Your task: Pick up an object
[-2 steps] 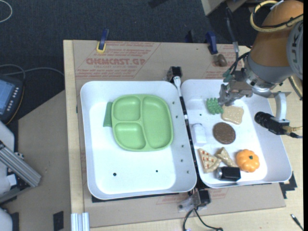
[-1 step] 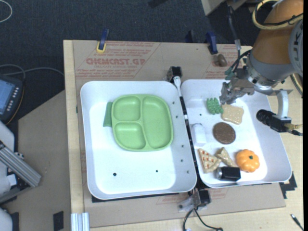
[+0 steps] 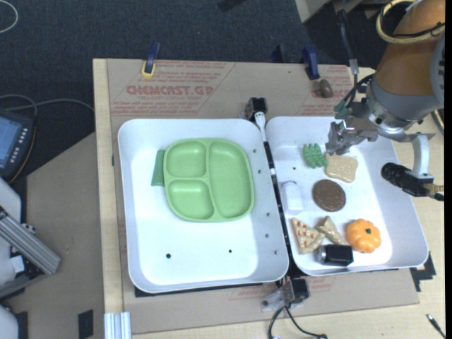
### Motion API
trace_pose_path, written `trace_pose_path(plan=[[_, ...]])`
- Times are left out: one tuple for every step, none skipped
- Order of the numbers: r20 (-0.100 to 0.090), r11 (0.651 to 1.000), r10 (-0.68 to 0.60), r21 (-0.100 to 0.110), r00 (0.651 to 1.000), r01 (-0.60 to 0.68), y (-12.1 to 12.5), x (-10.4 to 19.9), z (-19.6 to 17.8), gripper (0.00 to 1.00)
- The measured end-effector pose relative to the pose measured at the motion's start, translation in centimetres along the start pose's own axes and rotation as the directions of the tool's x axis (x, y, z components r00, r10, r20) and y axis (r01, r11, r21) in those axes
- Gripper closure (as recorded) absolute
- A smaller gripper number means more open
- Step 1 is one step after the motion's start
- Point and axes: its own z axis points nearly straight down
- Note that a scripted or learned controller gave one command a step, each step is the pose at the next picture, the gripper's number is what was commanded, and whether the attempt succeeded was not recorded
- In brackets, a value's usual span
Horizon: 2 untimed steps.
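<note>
Toast slice (image 3: 342, 168) lies just below claw (image 3: 337, 141), beside green broccoli (image 3: 312, 155)

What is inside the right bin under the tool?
Below the tool, the right bin holds a green toy, cracker, brown cookie, pizza slice and orange pumpkin. The tool covers whatever lies directly beneath it.

We see two white bins side by side: the left bin (image 3: 138, 210) carries a green divided plate (image 3: 208, 179), and the right bin (image 3: 402, 221) has a small green piece (image 3: 312, 155), a tan cracker (image 3: 342, 168), a brown round cookie (image 3: 329, 195), a pizza slice (image 3: 306, 234), an orange pumpkin (image 3: 363, 235) and a black block (image 3: 337, 254). The gripper (image 3: 339, 141) hangs just above the cracker and green piece, reaching in from the right.
</note>
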Motion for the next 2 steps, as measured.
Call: trace_pose_path(plan=[[0.000,1.000,0.001,0.002,1.000,-0.001,-0.4,-0.6,0.1,1.00],[-0.001,1.000,-0.001,0.005,1.000,0.001,-0.6,0.7,1.6,1.00]])
